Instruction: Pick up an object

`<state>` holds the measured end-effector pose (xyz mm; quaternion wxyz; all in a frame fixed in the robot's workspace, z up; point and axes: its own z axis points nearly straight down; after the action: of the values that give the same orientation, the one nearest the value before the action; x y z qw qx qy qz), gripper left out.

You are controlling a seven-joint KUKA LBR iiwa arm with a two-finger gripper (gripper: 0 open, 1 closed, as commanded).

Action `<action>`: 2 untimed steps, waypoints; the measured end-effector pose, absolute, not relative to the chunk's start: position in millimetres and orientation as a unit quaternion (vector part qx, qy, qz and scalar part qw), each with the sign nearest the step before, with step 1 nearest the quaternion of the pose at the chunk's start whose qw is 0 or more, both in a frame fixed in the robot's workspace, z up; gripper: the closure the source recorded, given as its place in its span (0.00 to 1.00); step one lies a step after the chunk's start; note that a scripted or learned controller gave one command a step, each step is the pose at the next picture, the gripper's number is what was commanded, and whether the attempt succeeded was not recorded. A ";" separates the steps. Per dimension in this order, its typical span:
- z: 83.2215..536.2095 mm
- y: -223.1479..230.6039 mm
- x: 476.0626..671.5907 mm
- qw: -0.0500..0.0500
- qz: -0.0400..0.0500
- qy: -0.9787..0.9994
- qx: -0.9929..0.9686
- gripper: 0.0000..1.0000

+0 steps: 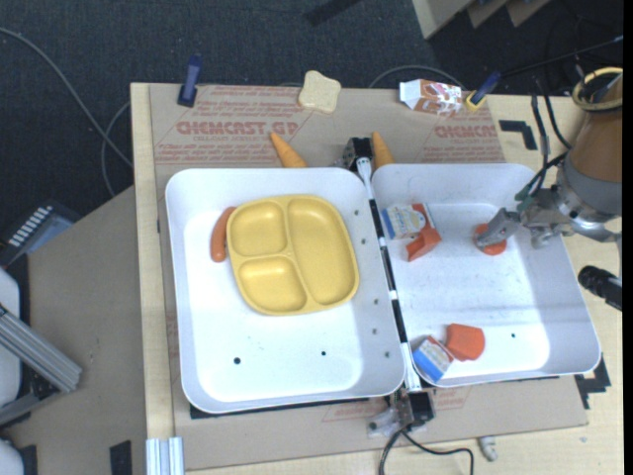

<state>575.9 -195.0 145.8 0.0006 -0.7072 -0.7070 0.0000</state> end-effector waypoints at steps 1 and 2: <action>83.7 -191.9 623.9 0.000 0.000 -0.707 -0.707 0.00; 96.1 -192.4 625.8 -0.003 -0.002 -0.708 -0.707 1.00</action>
<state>625.8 -192.4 96.1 -0.0030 -0.7066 -0.7076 -0.0015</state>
